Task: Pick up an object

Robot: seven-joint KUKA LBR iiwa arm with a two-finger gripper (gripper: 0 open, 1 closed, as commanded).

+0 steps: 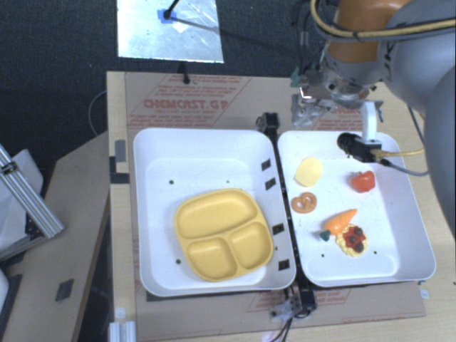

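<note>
So your right bin [410, 226] has all the small stuff: a pale yellow flat chip-shaped piece [308, 170] near the top, a brown pretzel [304, 203] just below it by the divider, a glossy red tomato [363, 181] off to the right, an orange carrot [340, 221] with a green tip lying at a slant, and touching it below, a yellow pizza slice [351, 240] with red and dark blobs on top. All looks like smooth toy plastic.

Left bin [153, 191] holds a yellow tray [224, 233] with three compartments and rounded corners, matte finish, sitting toward the lower right of the bin.

Your gripper [319, 105] hangs above the top edge of the right bin, well apart from the food, under the orange band. Can't tell how its pincer stands, it's a blur of metal from this angle.

Both bins sit on a cardboard sheet [185, 98] with red print, on a tan bench [78, 191]. Dark carpet-ish floor behind, plus a shiny foil-looking square [169, 21] up top.
</note>
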